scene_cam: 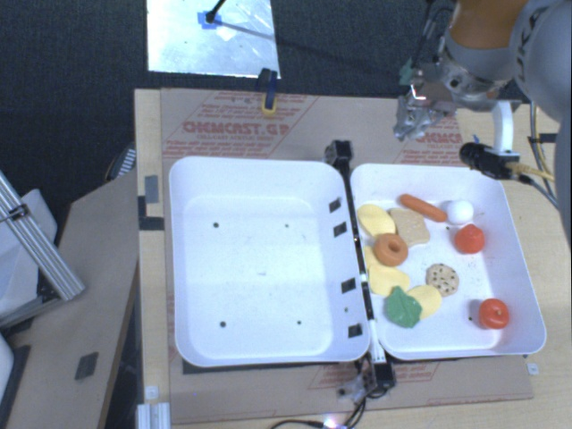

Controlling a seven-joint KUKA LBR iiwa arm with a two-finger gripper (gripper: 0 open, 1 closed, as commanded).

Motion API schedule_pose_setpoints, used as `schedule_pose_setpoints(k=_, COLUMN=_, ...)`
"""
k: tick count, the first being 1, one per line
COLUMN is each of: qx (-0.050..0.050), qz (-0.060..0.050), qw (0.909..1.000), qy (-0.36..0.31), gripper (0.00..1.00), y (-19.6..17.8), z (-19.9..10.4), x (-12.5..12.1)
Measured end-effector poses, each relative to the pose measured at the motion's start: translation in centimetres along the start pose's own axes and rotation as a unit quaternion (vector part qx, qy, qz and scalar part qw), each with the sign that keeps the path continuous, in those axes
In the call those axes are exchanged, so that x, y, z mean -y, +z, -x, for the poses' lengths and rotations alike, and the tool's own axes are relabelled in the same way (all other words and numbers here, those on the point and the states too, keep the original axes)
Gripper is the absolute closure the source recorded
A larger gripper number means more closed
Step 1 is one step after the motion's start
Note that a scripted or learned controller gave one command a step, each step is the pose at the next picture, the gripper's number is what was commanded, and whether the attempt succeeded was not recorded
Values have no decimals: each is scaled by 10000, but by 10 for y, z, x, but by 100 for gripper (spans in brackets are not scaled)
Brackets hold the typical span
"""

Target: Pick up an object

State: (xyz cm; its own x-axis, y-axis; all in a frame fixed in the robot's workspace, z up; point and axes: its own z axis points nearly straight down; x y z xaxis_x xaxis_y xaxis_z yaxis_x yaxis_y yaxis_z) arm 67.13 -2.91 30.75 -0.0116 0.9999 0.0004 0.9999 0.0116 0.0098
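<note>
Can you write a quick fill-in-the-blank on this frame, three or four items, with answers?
1. All the toy food pieces lie in the ____ shallow white bin.
2. The orange ring-shaped doughnut lies just below the tan bread slice and beside the central ____ between the bins.
3. The green leafy toy vegetable touches a ____ piece at its right.
4. The two-finger gripper hangs above the bench, beyond the bin's ____ rim.

Answers: right; divider; yellow; far

- Two bins (pixel 259 172): smooth white plastic, slight sheen.
- Bench board (pixel 232 119): matt cardboard-like surface, red print.
- Plate (pixel 183 25) behind: shiny bare metal.
- Toy foods (pixel 393 250): smooth, plastic-looking.
</note>
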Motion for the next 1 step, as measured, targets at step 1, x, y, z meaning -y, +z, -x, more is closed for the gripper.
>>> schedule_pose_setpoints(k=1, qx=-27, qz=-7, qw=10000, qy=-25, gripper=100, y=-52, z=-117, x=1)
